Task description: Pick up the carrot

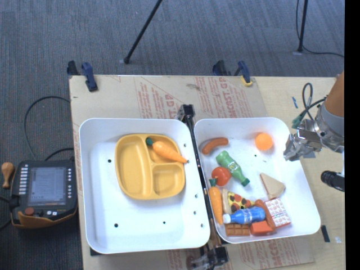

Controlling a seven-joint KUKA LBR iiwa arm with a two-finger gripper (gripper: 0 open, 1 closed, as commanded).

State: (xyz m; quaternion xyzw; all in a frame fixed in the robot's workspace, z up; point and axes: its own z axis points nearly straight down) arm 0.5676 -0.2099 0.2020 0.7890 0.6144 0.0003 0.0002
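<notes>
One carrot (167, 151), orange with a green top, lies across the upper right compartments of the yellow divided plate (134, 173) in the left bin (101, 218). A second carrot (215, 205) lies lengthwise along the left wall of the right bin (312, 207), below a tomato. My gripper (295, 150) hangs over the right bin's right rim, far from both carrots, just right of an orange ball (263, 142). Nothing shows in its grasp.
The right bin also holds a sausage (214, 145), a green bottle (232, 167), a tomato (220, 176), a bread slice (272, 185), a pizza slice (239, 200), a blue bottle (244, 215) and a red-white carton (278, 212). A teach pendant (42, 193) sits left of the bench.
</notes>
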